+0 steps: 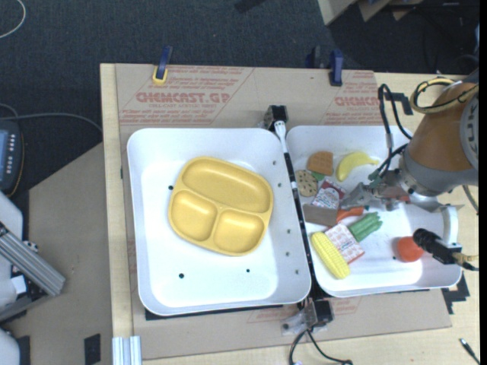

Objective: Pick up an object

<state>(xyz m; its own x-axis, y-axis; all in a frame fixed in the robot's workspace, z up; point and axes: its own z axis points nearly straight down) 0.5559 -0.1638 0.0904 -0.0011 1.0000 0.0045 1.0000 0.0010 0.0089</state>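
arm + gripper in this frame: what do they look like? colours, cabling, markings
The arm is a rounded orange band over a grey wrist section. Black and yellow cables loop along its top. The gripper is dark grey metal, slim and angular. No markings are legible.

**Bench surroundings and fixtures: items on hand**

- Brown board (228,97), printed "CHEMCAST" in red, lying under both bins.
- Left white bin (144,204), shallow, with rounded corners and a few small dark dots on its floor.
- Yellow divided plate (221,204), three compartments, lying flat in the left bin towards its far side.
- Right white bin (380,274), just beside the left one, their rims touching.
- Yellow clamp (161,67) and blue clamp (335,67), both on the board's far edge, well apart.
- Black clip (276,116) at the far end of the seam between the bins.
- Dark carpet (114,14) around the bench.
- Grey metal rail (30,261), lower left, tilted.
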